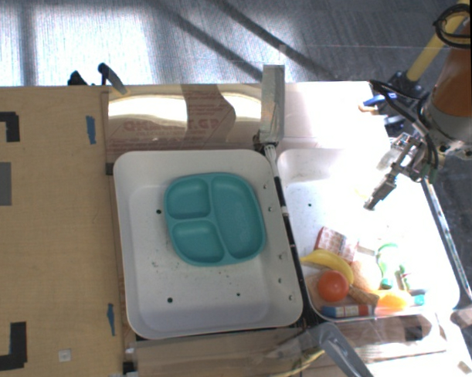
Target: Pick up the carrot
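Crowding the carrot [392,300] are tomato [332,286] and banana [331,262]; tool [373,201] overhead, grip state unclear.

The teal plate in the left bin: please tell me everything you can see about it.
The teal plate is a rounded-square dish that looks like plastic, matte and clean. Raised ridges divide it into three compartments: two smaller ones on the left side of the view, one long one on the right. It lies flat, right side up, slightly rotated, near the middle of the left white bin. It touches the bin floor.
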Available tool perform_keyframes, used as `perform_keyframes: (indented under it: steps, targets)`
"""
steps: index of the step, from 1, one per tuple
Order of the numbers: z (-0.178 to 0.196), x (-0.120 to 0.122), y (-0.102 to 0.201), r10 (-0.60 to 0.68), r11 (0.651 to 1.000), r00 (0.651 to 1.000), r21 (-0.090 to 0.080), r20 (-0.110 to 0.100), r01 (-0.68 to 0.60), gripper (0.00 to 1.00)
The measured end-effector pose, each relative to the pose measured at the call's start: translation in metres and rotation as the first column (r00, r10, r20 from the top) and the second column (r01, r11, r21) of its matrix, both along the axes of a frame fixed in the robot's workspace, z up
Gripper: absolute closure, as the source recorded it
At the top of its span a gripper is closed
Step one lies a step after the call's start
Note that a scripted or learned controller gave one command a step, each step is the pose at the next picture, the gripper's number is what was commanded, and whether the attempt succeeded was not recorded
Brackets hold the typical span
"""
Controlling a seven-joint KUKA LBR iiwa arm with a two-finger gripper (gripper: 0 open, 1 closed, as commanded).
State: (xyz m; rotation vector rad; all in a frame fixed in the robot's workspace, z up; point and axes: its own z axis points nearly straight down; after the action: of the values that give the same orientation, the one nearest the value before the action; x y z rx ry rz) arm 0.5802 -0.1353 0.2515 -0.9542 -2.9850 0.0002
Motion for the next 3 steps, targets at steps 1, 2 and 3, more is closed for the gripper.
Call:
perform_keyframes:
  steps: [1, 2, 3]
  targets:
    - [0.096, 0.036, -0.006, 0.243, 0.97, 0.97, -0.009, 0.02, -0.243, 0.0]
    - [0.219, 0.008, 0.018, 0.645, 0.764, 0.764, -0.017, 0.02, -0.645, 0.0]
    - [0.017, 0.017, 0.034, 0.812, 0.584, 0.584, 0.004, 0.006, -0.812, 0.0]
